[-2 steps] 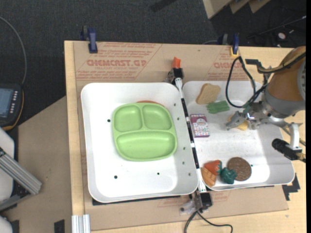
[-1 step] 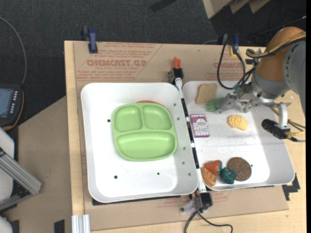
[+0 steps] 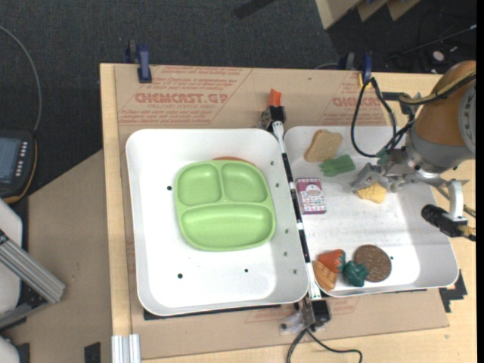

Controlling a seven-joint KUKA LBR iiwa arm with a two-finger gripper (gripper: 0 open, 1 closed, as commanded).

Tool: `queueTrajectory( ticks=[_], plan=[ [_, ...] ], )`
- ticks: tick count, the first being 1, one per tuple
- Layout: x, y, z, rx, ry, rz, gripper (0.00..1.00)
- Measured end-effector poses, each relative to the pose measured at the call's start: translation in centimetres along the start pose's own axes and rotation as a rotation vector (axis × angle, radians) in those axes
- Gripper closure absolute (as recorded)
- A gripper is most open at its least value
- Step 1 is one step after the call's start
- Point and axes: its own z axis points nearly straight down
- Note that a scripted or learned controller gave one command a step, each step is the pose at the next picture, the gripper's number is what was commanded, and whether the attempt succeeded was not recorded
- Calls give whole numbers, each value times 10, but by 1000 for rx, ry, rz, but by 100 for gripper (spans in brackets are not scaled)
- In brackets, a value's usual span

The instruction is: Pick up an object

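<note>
Two white bins sit side by side on the bench [image 3: 113, 203], and the left bin [image 3: 151, 271] serves as the landmark for everything else. Largest after the bench itself, it holds a green tray [image 3: 224, 205] with three compartments, lying flat near its middle; a sliver of something red shows just past the tray's far edge. The right bin [image 3: 423, 271] touches the left bin along a shared rim. The arm [image 3: 446, 123] reaches over the right bin's far right part, well apart from the left bin, its orange band above the grey wrist. The pincer [image 3: 376, 181] is down at a yellow piece [image 3: 372, 194] in the right bin, roughly midway across that bin from the left bin; its fingers look spread on either side of the piece's top, but whether they clamp it I cannot tell. A brown disc [image 3: 373, 262] lies at the right bin's near edge, farther from the left bin than the orange piece [image 3: 328, 268] and the teal piece [image 3: 354, 274] beside it; the orange piece lies just beside the shared rim. A tan slice [image 3: 324, 144] sits at the far end of the right bin, near the left bin's far right corner, with a green piece [image 3: 337, 165] touching it. A pink card [image 3: 311, 197] lies just beside the shared rim
</note>
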Motion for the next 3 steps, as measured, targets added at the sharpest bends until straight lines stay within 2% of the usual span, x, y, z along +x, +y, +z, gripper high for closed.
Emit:
queueTrajectory(
  ticks=[1, 2, 3],
  plan=[
    [1, 2, -11, -5, -2, -3, 100],
    [103, 26, -58, -11, 1, -12, 100],
    [141, -25, -102, -2, 3, -6, 100]
  ],
)
